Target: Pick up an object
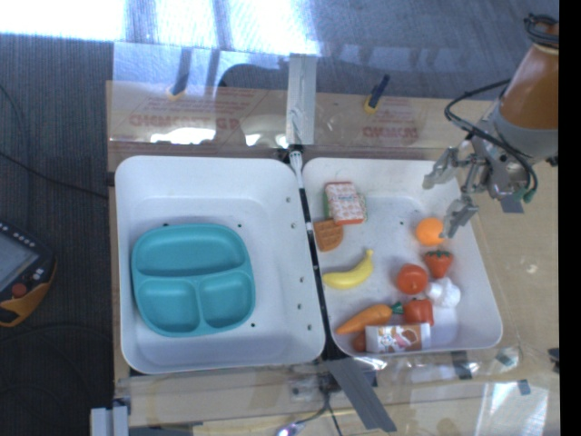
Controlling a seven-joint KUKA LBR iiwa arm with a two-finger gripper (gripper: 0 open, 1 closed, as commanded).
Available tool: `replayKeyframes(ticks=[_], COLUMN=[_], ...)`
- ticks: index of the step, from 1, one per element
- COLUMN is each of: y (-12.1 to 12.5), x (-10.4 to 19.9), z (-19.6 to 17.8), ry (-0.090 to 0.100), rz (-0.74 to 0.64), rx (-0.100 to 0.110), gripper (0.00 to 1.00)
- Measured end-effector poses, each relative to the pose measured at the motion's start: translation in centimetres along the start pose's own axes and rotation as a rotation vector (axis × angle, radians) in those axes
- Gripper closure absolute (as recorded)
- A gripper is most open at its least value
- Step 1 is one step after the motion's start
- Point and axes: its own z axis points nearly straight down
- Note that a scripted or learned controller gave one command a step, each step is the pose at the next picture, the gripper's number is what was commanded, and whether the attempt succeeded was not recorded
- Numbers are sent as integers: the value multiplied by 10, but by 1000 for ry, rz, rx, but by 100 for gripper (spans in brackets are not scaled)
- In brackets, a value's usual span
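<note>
1. Camera view from above, at a slant: two shallow white bins are seen side by side on a table point(526, 271), the left bin point(182, 175) and the right bin point(399, 175) meeting at a central divider.
2. A teal divided plate point(192, 277) with three compartments is laid flat in the left bin, toward its near left part.
3. The grey arm with its orange band point(531, 89) is seen entering from the right, above the right bin's far right corner.
4. The gripper point(449, 193) is held over the right edge of the right bin; its two fingers point(458, 216) are spread apart, and nothing is seen between them.
5. A small orange fruit point(429, 232) is placed in the right bin just beside the lower finger's tip; whether they touch cannot be told.
6. A strawberry point(439, 262) is set just below the orange fruit, near the bin's right wall.
7. A tomato point(411, 279) is found beside the strawberry, with a small white object point(445, 292) to its right.
8. A carrot point(365, 318) is laid at a tilt near the bin's front, next to a small red object point(418, 312).
9. A red and white bottle point(396, 338) is laid on its side along the front wall.
10. A banana point(349, 273) is placed near the divider, below a brown cookie-like piece point(329, 235).
11. A small printed box point(344, 203) is seen toward the far part of the right bin.
</note>
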Motion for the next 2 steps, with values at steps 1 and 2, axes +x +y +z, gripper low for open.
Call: replayKeyframes(ticks=[1, 2], y=[-5, -3], x=[12, 10], z=[108, 98], ry=[-2, -5], rz=[-151, -154], rx=[1, 5], gripper=[0, 100])
